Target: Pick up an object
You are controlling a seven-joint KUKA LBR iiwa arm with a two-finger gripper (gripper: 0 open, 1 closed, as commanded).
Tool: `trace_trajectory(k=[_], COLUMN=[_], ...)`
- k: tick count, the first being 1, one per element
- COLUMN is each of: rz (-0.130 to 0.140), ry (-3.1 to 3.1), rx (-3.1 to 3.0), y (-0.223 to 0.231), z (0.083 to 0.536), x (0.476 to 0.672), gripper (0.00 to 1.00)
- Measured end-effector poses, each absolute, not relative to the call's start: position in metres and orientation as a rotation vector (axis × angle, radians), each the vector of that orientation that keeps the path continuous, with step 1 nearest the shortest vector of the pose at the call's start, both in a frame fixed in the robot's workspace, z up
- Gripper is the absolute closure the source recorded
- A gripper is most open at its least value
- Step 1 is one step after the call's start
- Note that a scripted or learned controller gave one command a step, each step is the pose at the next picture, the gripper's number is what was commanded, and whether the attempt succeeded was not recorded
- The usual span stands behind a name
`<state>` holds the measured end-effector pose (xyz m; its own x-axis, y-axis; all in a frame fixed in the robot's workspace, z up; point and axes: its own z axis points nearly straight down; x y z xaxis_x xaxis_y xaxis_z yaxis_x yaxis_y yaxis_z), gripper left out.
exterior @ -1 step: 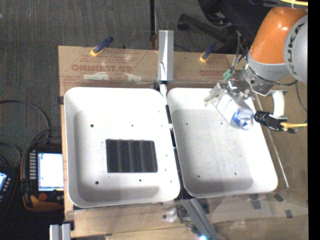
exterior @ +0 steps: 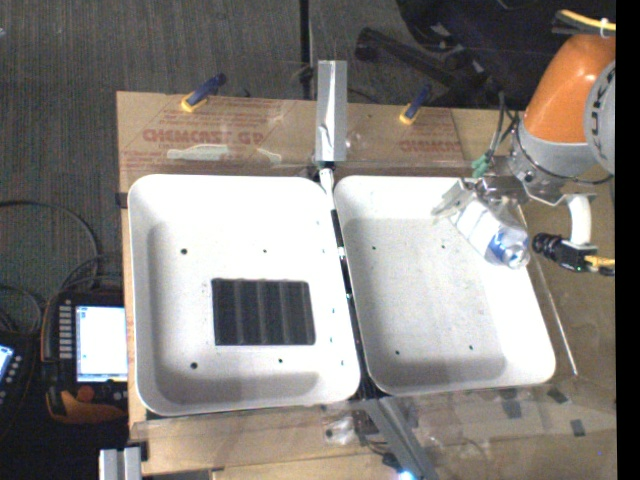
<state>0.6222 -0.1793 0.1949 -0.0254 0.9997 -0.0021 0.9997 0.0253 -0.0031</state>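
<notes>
The end effector (exterior: 478, 208) hangs over the right bin's (exterior: 450, 358) far right corner; a bluish-white object (exterior: 497, 240) sits directly beneath, grip state unclear

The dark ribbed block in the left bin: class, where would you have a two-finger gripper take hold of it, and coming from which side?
Come straight down from above. The dark ribbed block lies flat on the floor of the left bin, clear of the walls. I would close the fingers across its shorter span, front edge to back edge, near the middle. That is a judgement; its thickness is hard to tell.
</notes>
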Motion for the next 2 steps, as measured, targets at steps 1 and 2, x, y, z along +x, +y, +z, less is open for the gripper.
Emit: trace_trajectory(k=[1, 2], rz=[0.003, 0.001], ry=[-2.246, -2.240], rx=[-2.198, -2.203], y=[-0.221, -0.222], z=[0.219, 0.274], x=[0.607, 0.561], gripper=[0.00, 0.00])
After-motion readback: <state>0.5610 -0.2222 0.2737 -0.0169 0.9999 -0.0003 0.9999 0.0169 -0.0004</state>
